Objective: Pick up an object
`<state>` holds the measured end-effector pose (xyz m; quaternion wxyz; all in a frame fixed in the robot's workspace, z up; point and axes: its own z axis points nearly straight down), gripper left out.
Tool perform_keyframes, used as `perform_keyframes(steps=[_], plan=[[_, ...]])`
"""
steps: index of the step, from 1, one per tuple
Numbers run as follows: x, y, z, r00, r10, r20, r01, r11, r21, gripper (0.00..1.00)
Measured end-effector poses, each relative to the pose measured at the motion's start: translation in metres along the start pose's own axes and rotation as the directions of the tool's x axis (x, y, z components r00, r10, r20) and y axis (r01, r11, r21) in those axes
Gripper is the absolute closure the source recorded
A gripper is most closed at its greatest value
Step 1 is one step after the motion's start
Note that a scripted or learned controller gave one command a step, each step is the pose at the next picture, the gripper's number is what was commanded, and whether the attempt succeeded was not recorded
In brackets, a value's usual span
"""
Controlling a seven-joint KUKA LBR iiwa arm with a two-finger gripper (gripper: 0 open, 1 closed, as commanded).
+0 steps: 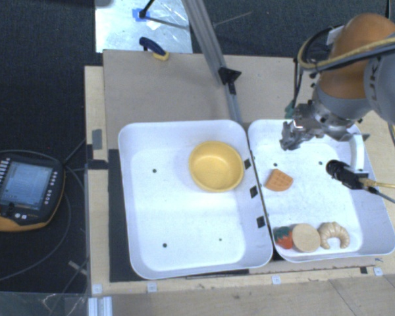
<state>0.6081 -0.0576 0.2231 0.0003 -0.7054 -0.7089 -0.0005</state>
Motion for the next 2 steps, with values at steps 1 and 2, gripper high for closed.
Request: perform_keyframes(steps=[1, 2], plan=[[0.05, 0.016, 0.009, 1.0, 0.0, 0.001, 0.0, 1.0, 0.0, 1.0], [0.108, 0.026, 0.011, 1.0, 0.0, 0.0, 0.0, 1.0, 0.0, 1.0]])
